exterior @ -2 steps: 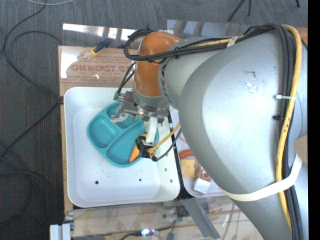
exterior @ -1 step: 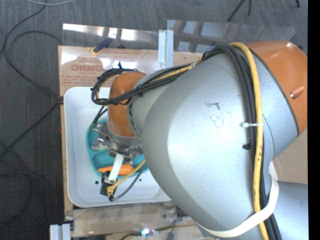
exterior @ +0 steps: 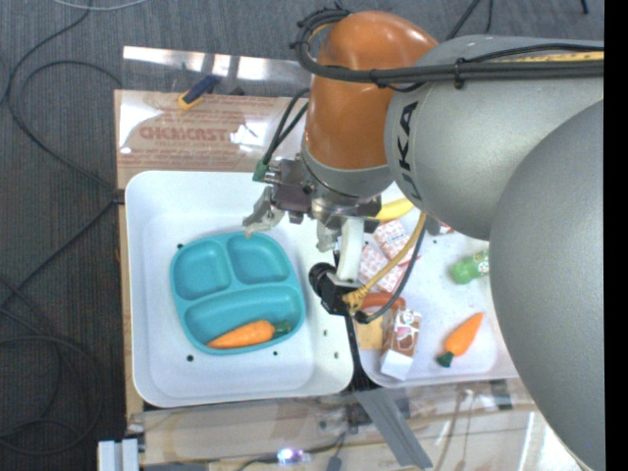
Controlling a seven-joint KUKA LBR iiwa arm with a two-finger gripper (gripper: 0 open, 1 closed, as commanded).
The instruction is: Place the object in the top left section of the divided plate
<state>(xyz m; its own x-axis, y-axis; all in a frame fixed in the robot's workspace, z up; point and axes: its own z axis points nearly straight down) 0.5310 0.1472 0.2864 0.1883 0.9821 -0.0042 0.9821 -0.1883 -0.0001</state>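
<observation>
From the overhead camera you see the gripper [exterior: 263,216] above the blue plate's [exterior: 237,292] top edge; whether it is spread or closed, you cannot tell. A carrot [exterior: 241,335] lies in the plate's bottom section. It looks light, stiff and smooth; grasp mid-body, across its width.

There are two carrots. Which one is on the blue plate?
The carrot lying in the blue plate's big bottom section, in the left bin. The other carrot lies in the right bin.
</observation>
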